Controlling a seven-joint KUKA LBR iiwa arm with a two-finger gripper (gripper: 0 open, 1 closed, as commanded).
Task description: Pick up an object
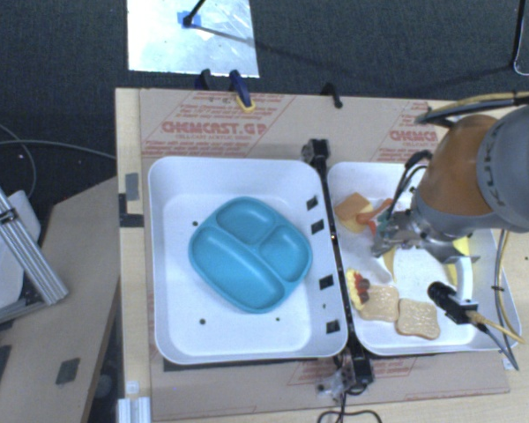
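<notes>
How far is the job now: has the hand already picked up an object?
Done: the arm has reached over the right bin. In hand: the hand sits low among the food pieces, beside the orange piece. Left: nothing visibly lifted; the toast lies flat.

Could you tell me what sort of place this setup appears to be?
Probably a robotics lab bench for grasping trials: a grey arm reaches over two white bins, one with a blue divided plate, the other with toy food.
</notes>
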